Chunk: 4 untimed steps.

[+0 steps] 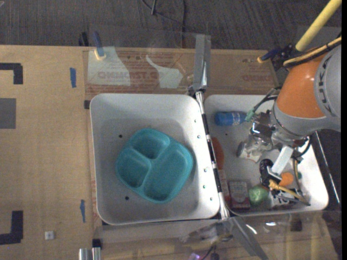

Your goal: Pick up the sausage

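Observation:
The sausage (217,151) is a slim orange-red stick lying lengthwise against the left wall of the right bin (320,191). My gripper (252,147) hangs low over the middle of that bin, about a hand's width to the right of the sausage and apart from it. A pale crumpled thing sits right under the gripper and blurs with it. Nothing can be seen held.
A blue bottle (230,117) lies at the back of the right bin. Near its front edge are a brown packet (238,192), a green ball (258,194) and small orange pieces (288,177). A teal divided plate (155,164) rests in the left bin (108,123).

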Tool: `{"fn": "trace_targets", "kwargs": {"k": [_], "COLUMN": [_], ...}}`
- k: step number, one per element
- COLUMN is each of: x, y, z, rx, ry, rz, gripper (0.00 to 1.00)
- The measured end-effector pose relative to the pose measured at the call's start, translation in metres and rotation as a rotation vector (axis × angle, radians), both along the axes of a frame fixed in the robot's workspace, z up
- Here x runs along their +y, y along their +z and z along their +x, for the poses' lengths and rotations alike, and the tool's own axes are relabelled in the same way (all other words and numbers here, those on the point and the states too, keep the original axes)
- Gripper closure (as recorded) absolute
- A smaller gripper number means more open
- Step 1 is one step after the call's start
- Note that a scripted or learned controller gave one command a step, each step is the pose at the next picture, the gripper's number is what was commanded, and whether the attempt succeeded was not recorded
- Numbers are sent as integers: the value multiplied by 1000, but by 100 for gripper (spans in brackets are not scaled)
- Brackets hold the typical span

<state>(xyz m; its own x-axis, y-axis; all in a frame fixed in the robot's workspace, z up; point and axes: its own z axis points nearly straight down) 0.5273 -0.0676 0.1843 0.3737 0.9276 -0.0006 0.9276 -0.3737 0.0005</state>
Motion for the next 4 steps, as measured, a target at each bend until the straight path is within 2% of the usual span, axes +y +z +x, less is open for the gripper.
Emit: {"fn": "trace_targets", "kwargs": {"k": [1,2,3,4], "x": [-25,-27,-27,-75], "y": [-58,-95,-95,-96], "z": [38,-44,-44,38], "rx": [1,-13,-12,-8], "ry": [424,243,243,214], "rz": [1,0,-1,-4], "gripper": [100,100,0,0]}}
